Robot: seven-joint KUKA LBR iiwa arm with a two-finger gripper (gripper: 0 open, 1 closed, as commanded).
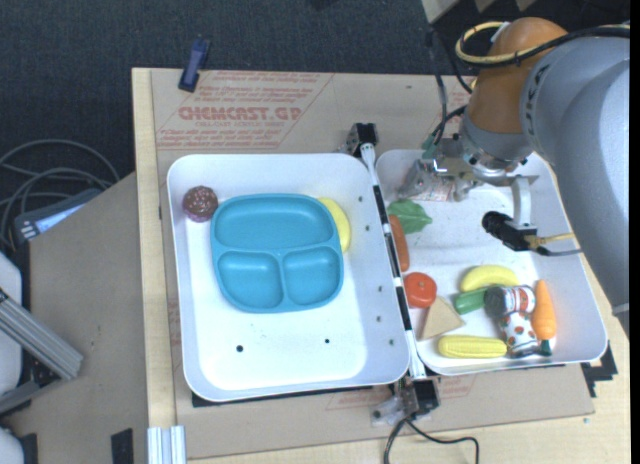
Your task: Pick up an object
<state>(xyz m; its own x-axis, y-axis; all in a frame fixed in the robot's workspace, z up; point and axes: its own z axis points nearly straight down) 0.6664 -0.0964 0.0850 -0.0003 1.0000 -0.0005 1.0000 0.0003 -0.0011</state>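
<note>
My gripper (440, 180) hangs low over the far left corner of the right bin (580, 337), below the orange band of the arm (520, 62). Just in front of it lie a green leafy piece (410, 217) and a red sausage (399, 242) along the bin's left wall. Further forward sit a red tomato (420, 289), a yellow banana (490, 275), a green vegetable (469, 301), a tan wedge (440, 320), a small can (515, 314), an orange carrot (544, 312) and a yellow corn cob (472, 347). I see nothing between the gripper's fingers.
The left bin (290, 362) holds a blue divided plate (277, 252), a yellow piece (341, 222) tucked behind the plate's right edge and a dark red ball (200, 202) at its far left. A black part (505, 228) juts over the right bin.
</note>
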